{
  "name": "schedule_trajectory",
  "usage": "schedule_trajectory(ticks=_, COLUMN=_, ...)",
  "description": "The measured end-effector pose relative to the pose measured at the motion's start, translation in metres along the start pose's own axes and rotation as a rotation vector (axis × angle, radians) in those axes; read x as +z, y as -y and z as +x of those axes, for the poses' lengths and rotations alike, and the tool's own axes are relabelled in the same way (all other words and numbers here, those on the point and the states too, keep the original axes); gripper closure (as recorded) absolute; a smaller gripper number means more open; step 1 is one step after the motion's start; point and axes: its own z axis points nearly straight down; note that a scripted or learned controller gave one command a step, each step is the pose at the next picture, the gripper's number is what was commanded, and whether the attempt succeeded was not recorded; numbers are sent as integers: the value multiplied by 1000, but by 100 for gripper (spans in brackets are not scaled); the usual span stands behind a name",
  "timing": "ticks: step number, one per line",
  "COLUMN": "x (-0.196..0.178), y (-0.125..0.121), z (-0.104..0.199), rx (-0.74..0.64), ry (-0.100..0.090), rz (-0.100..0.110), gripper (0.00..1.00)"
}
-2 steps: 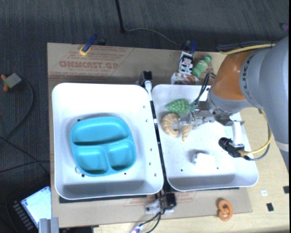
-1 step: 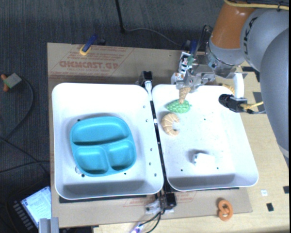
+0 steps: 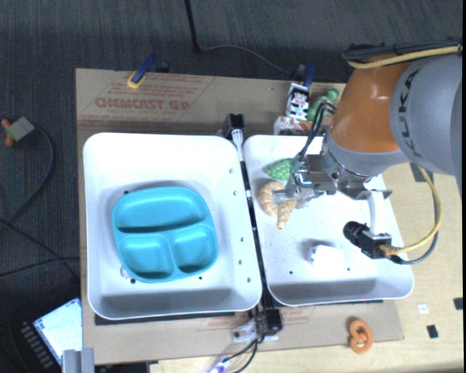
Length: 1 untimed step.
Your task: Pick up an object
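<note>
The gripper (image 3: 297,186) hangs low over the far left part of the right bin (image 3: 388,286), its metal head pointing left from under the arm's (image 3: 419,107) orange band. Whether its jaws are apart or together cannot be told from this slanted view, since the wrist hides most of them and the tips blend into the things below. Just beside the tips, possibly touching them, lies a tan, cone-like object (image 3: 276,200) that looks like a shell or a pastry, its narrow end pointing toward the near side. Nothing shows clearly between the fingers. Just beyond it, toward the far side, a pale green object (image 3: 281,167) lies partly under the gripper head. Nearer and to the right, a small white object (image 3: 320,251) sits on the bin floor, well apart from the gripper. A black fitting (image 3: 363,237) on a yellow cable (image 3: 427,224) hangs from the arm over the right side of this bin.

The left bin (image 3: 101,208) holds a blue divided tray (image 3: 165,231), lying flat with its compartments up. Both bins rest on a brown board (image 3: 147,103) with red lettering. On the bench near the right bin lies a small orange ring (image 3: 360,334).
</note>
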Motion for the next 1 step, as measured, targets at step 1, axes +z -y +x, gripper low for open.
schedule_trajectory(ticks=1, x=-25, y=-52, z=-39, rx=1, ry=2, rz=-4, gripper=100)
